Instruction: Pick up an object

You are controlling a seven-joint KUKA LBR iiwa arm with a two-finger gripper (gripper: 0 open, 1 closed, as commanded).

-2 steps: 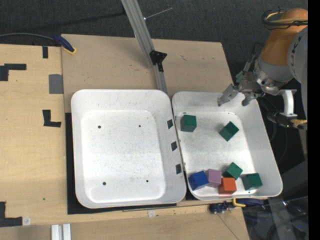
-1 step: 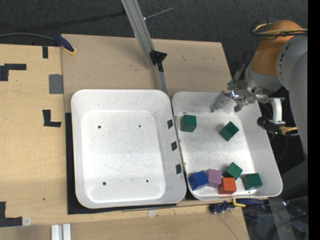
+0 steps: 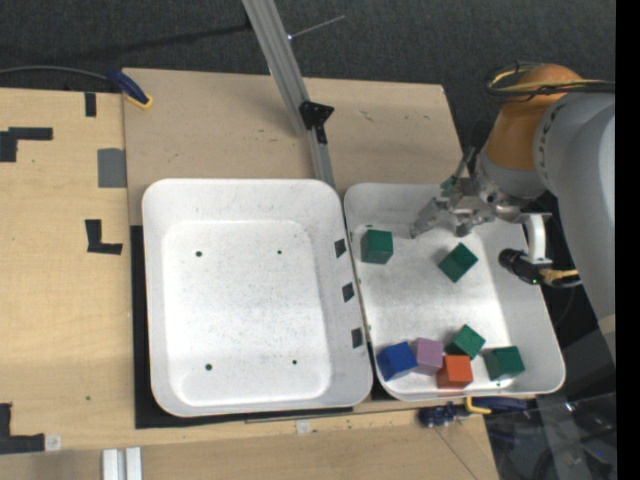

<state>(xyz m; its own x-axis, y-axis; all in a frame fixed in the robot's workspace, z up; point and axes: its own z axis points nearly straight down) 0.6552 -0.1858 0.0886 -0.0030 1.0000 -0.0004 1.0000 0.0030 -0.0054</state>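
**Gripper spread open over the right bin, holding nothing**

The gripper (image 3: 440,223) hangs above the far part of the right bin (image 3: 400,200), its two fingers splayed apart with only the bin floor showing between them. The arm (image 3: 560,138) comes in from the right, with its orange band (image 3: 512,133) just above the wrist.

Seven blocks lie in the right bin. A green cube (image 3: 376,246) sits toward the bin's left wall, left of the gripper and slightly nearer. A tilted green cube (image 3: 458,263) lies just near of the gripper. Along the near edge sits a cluster: a blue cube (image 3: 397,360), a purple cube (image 3: 429,352) touching it, an orange cube (image 3: 456,370), a green block (image 3: 467,342) behind the orange one, and another green cube (image 3: 503,362) at the right end.

The left bin (image 3: 160,268) stands beside it on the tabletop (image 3: 60,298). A grey metal bar (image 3: 282,53) slants across the far side.
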